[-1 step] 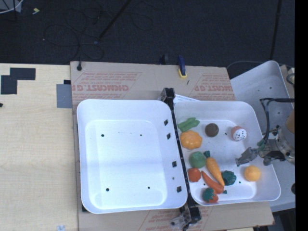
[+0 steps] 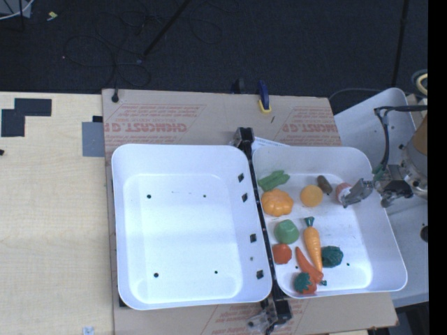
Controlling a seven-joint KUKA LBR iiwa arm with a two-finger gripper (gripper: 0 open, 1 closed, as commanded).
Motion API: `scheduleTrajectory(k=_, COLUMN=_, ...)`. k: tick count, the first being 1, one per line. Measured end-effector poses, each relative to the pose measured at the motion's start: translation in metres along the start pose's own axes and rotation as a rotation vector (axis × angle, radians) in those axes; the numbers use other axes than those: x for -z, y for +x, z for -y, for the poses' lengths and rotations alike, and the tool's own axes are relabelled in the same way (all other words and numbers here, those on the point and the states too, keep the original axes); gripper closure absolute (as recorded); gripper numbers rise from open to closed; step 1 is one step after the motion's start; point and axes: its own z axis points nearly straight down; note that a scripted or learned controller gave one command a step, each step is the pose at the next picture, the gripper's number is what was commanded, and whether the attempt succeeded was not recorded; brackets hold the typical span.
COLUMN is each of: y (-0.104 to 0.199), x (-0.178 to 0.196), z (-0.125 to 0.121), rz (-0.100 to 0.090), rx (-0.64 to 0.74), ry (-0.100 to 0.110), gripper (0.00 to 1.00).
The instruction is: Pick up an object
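Pincer (image 2: 371, 191) hovers at the right bin's (image 2: 380, 274) right rim, fingers spread wide, gripping nothing; orange carrot (image 2: 313, 244) lies mid-bin among crowded toy vegetables.

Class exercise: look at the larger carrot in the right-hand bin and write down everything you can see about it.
The larger carrot is a toy, plastic by its look, with a smooth orange body tapering to a point and a small green leafy top. It lies flat on the floor of the right bin, top towards the far side and tip towards the near side. A smaller red-orange carrot lies beside its tip, seemingly touching it, and a dark green broccoli piece sits just to its right. The hand is well away from it.
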Motion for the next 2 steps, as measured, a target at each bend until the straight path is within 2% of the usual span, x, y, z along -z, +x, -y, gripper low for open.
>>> scheduleTrajectory(k=1, y=0.002, x=-0.126, z=-0.066, rz=-0.003, rx=0.0, ry=0.007, gripper=0.0)
scheduleTrajectory(k=2, y=0.074, x=-0.119, z=-0.105, rz=-0.004, rx=0.005, ry=0.003, gripper=0.0)
